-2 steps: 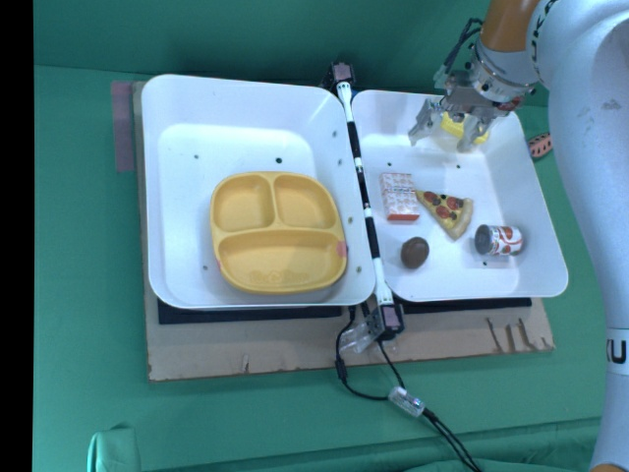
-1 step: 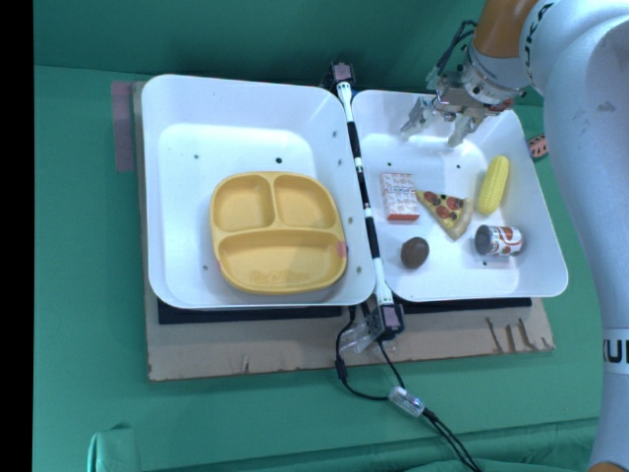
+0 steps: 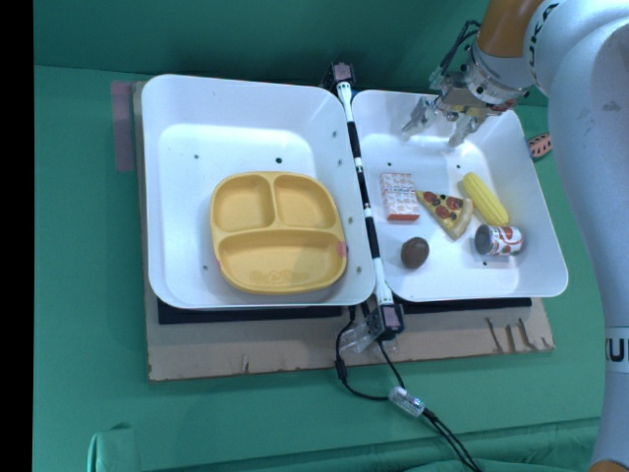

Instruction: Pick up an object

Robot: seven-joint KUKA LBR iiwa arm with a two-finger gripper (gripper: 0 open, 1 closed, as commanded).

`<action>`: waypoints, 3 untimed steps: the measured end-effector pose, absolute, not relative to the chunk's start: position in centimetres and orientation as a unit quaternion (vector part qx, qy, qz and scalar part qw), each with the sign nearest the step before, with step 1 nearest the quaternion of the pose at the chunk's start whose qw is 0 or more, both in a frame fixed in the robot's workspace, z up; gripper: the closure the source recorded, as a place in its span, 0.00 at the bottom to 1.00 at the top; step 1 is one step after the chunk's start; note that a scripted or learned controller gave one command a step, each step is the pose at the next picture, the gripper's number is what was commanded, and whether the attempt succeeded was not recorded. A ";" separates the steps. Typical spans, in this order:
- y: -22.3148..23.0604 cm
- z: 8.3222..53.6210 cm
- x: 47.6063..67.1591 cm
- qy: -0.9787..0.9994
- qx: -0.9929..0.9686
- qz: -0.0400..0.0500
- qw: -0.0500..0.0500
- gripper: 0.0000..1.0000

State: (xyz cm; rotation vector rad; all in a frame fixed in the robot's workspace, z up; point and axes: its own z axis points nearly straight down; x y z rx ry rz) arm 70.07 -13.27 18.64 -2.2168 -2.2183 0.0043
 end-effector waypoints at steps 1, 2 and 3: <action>-13.8 18.6 70.1 -0.708 -0.706 0.000 0.005 0.00; -14.1 18.6 70.1 -0.708 -0.706 -0.001 0.006 0.00; -13.8 18.6 70.1 -0.707 -0.708 0.002 0.002 0.00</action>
